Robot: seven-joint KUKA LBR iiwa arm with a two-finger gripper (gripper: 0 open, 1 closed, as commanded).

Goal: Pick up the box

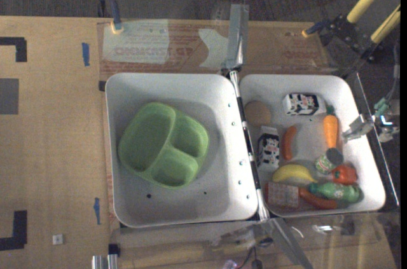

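Approach stage: box not yet gripped

In the left white bin [121, 198] lay a green divided plastic plate [164, 144]. In the right white bin [372, 194], a small white cow-patterned carton box [269, 148] lay just beside the dividing wall, and a second one like it [301, 103] lay near the far wall, among toy food. The metallic gripper [365, 126] hung at the bin's right rim, well apart from both; whether it was wide or narrow could not be told. Next, it likely needed to travel left, centre over one box and descend.
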